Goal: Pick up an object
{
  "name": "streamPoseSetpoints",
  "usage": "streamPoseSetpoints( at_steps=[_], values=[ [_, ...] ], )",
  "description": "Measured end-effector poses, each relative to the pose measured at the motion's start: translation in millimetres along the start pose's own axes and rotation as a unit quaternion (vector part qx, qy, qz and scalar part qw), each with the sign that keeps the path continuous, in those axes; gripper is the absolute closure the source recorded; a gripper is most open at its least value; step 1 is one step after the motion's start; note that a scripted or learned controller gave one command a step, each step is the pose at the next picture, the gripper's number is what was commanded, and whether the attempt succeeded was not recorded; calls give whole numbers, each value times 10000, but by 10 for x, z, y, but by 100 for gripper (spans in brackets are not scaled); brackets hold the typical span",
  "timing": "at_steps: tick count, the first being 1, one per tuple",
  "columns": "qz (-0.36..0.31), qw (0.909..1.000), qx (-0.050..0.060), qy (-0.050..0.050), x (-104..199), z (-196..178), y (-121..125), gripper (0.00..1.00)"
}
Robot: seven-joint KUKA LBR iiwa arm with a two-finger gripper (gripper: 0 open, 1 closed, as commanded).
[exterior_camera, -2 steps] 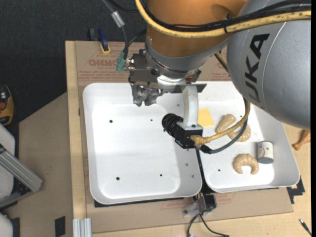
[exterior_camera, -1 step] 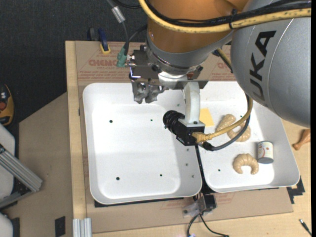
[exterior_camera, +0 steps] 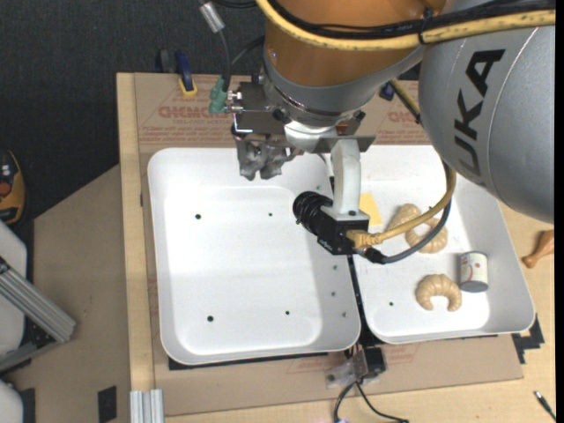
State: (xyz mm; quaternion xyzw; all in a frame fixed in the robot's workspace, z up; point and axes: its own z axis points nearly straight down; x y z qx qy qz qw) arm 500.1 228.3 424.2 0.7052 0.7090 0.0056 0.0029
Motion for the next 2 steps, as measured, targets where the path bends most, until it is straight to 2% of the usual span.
streamPoseSetpoints(
  at_steps=[1,2],
  values=[
    [30,9999,130,-48,-44,1064,-249,100],
    [32,10000,55,-14,-37,894,-219,100]
  ],
)
